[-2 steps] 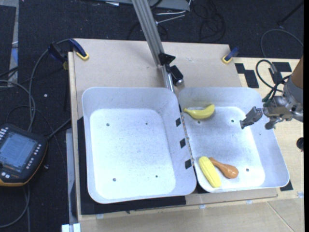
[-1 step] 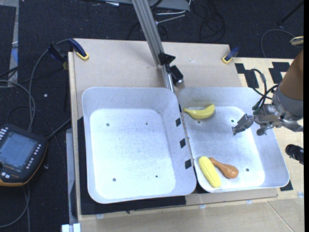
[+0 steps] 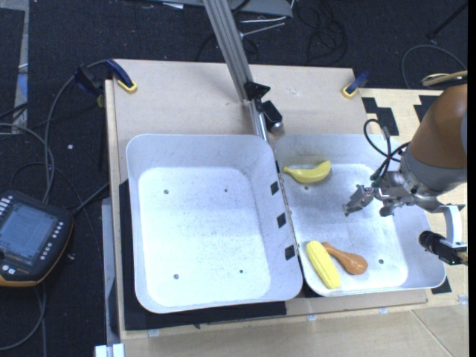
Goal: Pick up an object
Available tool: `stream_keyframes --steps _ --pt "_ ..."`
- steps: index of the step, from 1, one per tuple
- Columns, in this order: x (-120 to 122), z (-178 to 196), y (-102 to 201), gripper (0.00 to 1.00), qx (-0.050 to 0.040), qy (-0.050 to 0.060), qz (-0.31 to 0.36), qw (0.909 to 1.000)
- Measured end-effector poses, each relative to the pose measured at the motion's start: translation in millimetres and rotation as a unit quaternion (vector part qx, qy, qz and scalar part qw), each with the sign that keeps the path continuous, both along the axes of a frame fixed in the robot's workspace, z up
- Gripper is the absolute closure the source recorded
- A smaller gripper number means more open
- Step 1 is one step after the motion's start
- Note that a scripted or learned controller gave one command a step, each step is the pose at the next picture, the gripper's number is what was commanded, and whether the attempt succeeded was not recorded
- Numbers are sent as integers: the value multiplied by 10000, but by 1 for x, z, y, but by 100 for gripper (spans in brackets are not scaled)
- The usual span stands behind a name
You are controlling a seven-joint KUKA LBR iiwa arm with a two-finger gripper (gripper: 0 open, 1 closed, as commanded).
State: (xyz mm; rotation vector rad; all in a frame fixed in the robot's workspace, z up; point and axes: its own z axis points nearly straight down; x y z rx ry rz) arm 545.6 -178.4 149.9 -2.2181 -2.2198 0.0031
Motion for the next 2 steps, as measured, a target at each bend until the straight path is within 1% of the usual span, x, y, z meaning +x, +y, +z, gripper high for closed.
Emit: stream_keyframes --steps 1,2 --pt "-1 -53 0 0 1 5 -4 10000" --pt "0 -40 0 100 -6 -19 -3 10000"
